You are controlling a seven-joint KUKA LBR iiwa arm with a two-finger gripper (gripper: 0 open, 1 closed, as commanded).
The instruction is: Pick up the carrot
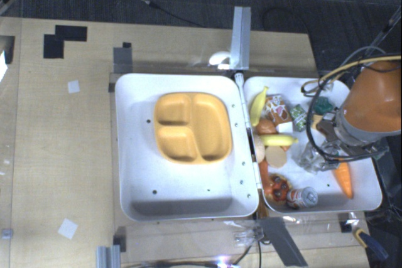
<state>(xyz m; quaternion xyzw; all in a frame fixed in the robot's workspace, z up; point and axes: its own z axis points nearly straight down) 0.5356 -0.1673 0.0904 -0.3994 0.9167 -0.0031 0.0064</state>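
Observation:
The carrot (344, 179) is a short orange cone lying in the right bin (370, 201), near its right wall, with its tip pointing toward the front. My gripper (321, 160) hangs low over the bin floor just left of the carrot's thick end, close to it or touching it. The grey wrist and orange band (377, 100) cover the bin's far right part. From this angle I cannot make out the gripper's state, and the carrot lies beside it on the bin floor.
Along the right bin's left side lie a banana (257, 105), a snack packet (276, 111), a green item (298, 116), a yellow piece (279, 141), red items (275, 185) and a small can (305, 197). The left bin (135, 154) holds a yellow divided plate (191, 127).

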